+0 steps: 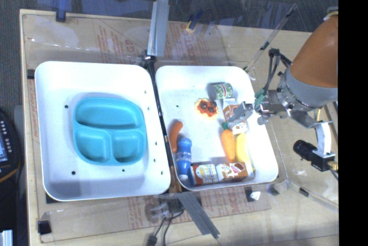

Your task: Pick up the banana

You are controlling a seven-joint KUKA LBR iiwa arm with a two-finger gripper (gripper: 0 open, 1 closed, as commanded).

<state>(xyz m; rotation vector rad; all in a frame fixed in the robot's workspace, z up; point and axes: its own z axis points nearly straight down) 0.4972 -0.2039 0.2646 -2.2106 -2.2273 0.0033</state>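
From the overhead camera, the two-finger metal gripper sits over the right white bin, partly hiding a brown carton. Can't tell its state. One yellow banana lies by that bin's right edge, touching one orange carrot.

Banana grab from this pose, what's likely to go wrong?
1. The banana lies right beside the carrot, apparently touching, so a descent may catch the carrot instead or both.
2. The banana sits close to the right bin's wall, leaving little room on that side.
3. The gripper hangs over a small carton just above the banana and may knock it.
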